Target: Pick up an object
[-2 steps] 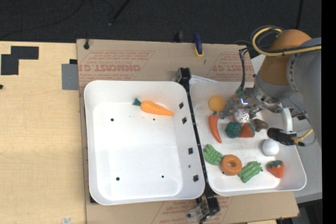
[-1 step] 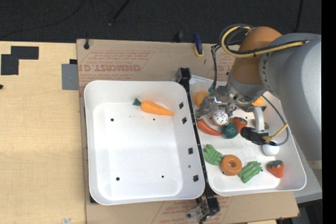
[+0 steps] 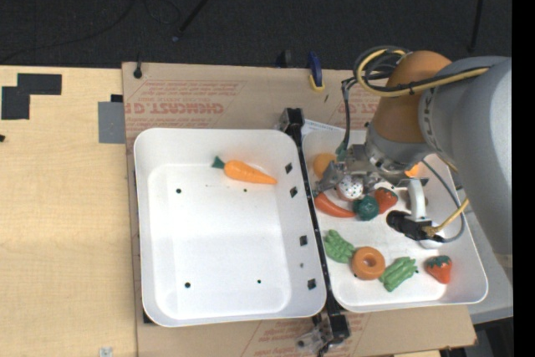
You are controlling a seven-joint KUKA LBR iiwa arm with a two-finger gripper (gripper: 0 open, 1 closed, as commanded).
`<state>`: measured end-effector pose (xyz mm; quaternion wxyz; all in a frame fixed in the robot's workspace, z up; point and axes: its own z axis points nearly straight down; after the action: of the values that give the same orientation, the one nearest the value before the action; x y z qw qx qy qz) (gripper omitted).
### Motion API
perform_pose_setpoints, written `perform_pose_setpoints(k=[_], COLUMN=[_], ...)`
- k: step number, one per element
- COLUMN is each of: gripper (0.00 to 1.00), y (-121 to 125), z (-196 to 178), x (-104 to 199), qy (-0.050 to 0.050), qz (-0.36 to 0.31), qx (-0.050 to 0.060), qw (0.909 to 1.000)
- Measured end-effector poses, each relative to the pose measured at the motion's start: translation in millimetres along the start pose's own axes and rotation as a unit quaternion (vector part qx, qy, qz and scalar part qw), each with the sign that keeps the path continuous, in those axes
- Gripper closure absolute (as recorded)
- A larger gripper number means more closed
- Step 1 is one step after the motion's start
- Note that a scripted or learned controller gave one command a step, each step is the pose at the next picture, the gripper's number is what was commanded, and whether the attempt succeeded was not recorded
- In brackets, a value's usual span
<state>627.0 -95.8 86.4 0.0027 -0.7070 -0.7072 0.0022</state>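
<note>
The gripper [image 3: 349, 180] is low in the right bin [image 3: 468, 284], over that bin's upper left part, with the grey arm [image 3: 468, 121] reaching in from the right and its orange band [image 3: 414, 84] above the wrist. Clutter around its tip hides whether the gripper is apart or together, so that cannot be told, and no object can be seen held in it. Just below it lie a red pepper [image 3: 333, 207], a teal ball [image 3: 366, 209] and a small red toy [image 3: 385, 198], all close together and near or touching the gripper; which of these cannot be made out. An orange toy [image 3: 322, 163] sits just to its left, against the bin wall. Further toward the front of the same bin are a green vegetable [image 3: 338, 247], an orange ring [image 3: 368, 262] just beside it, a second green vegetable [image 3: 399, 272] and a strawberry [image 3: 439, 267]. The left bin [image 3: 167, 297] holds a carrot [image 3: 247, 171], lying flat in its upper half, well apart from the gripper. Both bins rest on a cardboard sheet [image 3: 209, 100] on the bench [image 3: 58, 221].
</note>
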Motion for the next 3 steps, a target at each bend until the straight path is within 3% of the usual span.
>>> perform_pose_setpoints(k=[1,2,3], gripper=[0.0,1.0,1.0], y=[-33.4,-31.6,-32.2], z=[0.1,-10.0,-18.6], x=[-21.8,-22.2,-23.8], qy=[0.0,0.0,0.001], qz=[0.001,0.002,0.004], qx=[0.0,-0.001,0.001], qw=[1.0,1.0,1.0])
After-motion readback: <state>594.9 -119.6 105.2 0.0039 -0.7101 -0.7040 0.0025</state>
